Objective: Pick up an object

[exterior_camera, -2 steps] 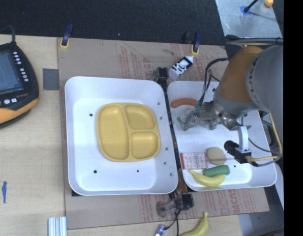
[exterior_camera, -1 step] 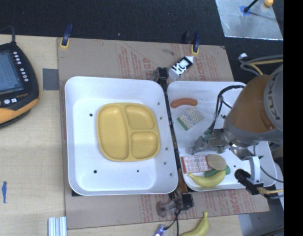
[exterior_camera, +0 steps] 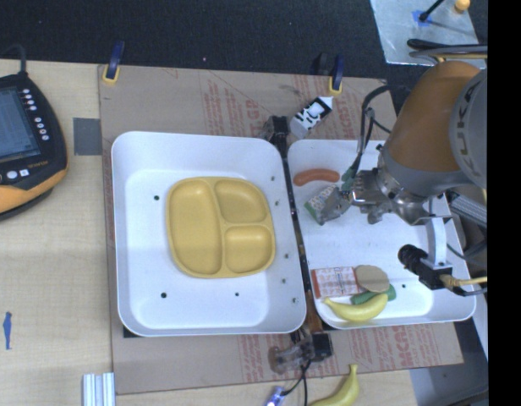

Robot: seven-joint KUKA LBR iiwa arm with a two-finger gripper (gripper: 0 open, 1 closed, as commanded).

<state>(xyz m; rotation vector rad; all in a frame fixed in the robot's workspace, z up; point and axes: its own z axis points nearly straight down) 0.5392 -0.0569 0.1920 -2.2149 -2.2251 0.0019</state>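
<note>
Bench layout: two bins side by side, you view from above.

You have the left bin (exterior_camera: pixel 134 227) holding a divided plate (exterior_camera: pixel 220 226) at its centre. In the right bin (exterior_camera: pixel 375 315): a sausage (exterior_camera: pixel 315 176) at the far left corner, a wrapped item (exterior_camera: pixel 322 203) just nearer, and a banana (exterior_camera: pixel 356 309), packet (exterior_camera: pixel 332 279) and disc (exterior_camera: pixel 372 277) clustered at the near edge. A pendant (exterior_camera: pixel 19 146) sits left of both bins; a second banana (exterior_camera: pixel 341 389) lies on the bench in front.

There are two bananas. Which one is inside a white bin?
The banana at the near edge of the right bin, beside the red packet. The other banana lies outside, on the bench below the bins.
</note>
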